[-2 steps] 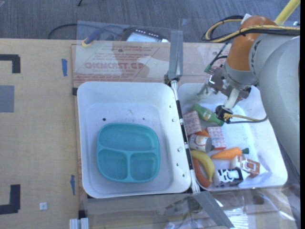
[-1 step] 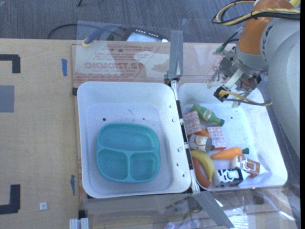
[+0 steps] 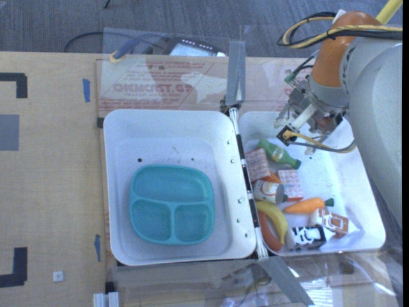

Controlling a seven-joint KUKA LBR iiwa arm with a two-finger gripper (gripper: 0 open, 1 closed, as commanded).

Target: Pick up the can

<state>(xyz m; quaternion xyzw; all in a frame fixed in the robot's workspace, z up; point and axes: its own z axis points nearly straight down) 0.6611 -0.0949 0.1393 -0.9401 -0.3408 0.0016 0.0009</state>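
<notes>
Where the right bin's left wall runs, the can lies beside it, between red packet and banana. Left bin: teal divided plate. Gripper over right bin's far edge; how far open, cannot tell.

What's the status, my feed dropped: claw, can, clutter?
Claw over right bin's far end. Can by inner wall, ungrasped. Banana, red packet flank it.
</notes>
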